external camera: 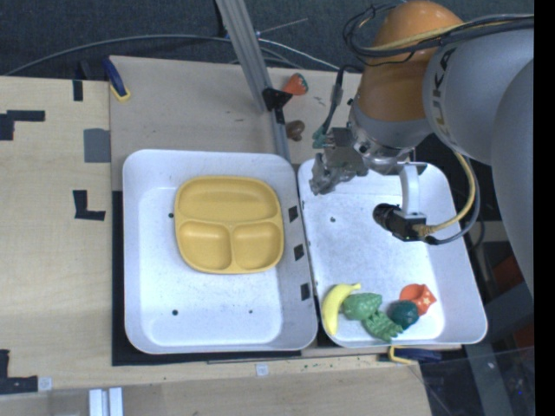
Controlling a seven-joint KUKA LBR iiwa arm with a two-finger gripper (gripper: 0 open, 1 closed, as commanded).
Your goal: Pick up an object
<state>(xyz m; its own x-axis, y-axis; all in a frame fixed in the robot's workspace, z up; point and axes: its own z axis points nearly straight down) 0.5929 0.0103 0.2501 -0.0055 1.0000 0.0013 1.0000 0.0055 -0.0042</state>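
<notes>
The arm's metal claw [328,173] hovers at the far edge of the right white bin [347,232], grip state impossible to tell. Well below it toward the near corner lie a yellow plastic banana [334,306], green toys [368,313] and an orange piece [419,295], none yet lifted.
</notes>
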